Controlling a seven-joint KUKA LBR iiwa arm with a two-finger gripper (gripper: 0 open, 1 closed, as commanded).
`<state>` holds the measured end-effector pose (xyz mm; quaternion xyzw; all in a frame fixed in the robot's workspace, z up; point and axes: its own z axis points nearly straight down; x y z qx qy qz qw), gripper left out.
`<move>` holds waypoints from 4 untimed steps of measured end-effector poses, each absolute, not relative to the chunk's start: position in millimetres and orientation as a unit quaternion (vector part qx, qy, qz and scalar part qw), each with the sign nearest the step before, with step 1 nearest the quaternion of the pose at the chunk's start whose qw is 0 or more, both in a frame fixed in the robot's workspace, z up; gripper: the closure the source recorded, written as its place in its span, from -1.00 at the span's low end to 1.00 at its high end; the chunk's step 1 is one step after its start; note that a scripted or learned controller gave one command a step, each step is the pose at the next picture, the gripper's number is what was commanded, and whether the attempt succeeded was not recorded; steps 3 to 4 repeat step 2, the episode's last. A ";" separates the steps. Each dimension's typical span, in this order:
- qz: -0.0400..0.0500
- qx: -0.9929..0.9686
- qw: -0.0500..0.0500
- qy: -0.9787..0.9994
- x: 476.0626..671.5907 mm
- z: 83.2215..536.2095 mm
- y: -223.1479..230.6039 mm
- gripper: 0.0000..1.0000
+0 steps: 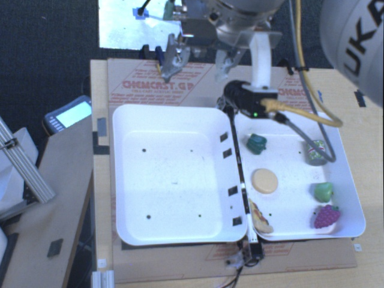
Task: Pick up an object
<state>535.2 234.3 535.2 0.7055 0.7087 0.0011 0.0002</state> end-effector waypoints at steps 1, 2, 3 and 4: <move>0.001 0.706 0.000 0.709 535.2 535.2 234.3 -1.00; 0.001 0.706 0.000 0.709 535.2 535.2 234.3 -1.00; 0.001 0.706 0.000 0.709 535.2 535.2 234.3 -1.00; 0.001 0.706 0.000 0.709 535.2 535.2 234.3 -1.00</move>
